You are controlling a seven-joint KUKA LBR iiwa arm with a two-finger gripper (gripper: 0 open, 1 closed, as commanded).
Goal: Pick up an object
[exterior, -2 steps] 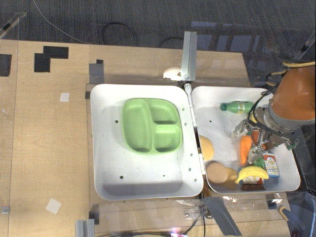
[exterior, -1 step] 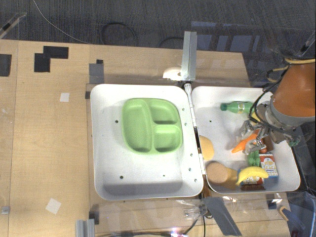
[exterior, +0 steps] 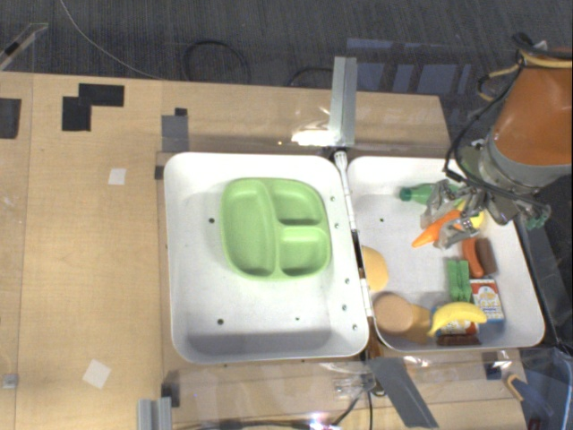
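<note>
My gripper [exterior: 455, 215] is low in the right bin [exterior: 394, 231], near its far right part, under the orange wrist band. An orange toy carrot [exterior: 428, 234] lies slanted right at the gripper, its thick end reaching in under the gripper and its tip pointing down-left. A small green bottle-shaped item [exterior: 414, 193] lies just left of the gripper. A red-brown piece [exterior: 483, 256] and a green block [exterior: 458, 279] sit just below it.
A yellow banana [exterior: 457, 314], a red-and-white box [exterior: 487, 296], a brown round item [exterior: 398, 315] and a tan bun [exterior: 372, 267] fill the near part of the right bin. The left bin [exterior: 192, 267] holds a green divided plate [exterior: 273, 227].
</note>
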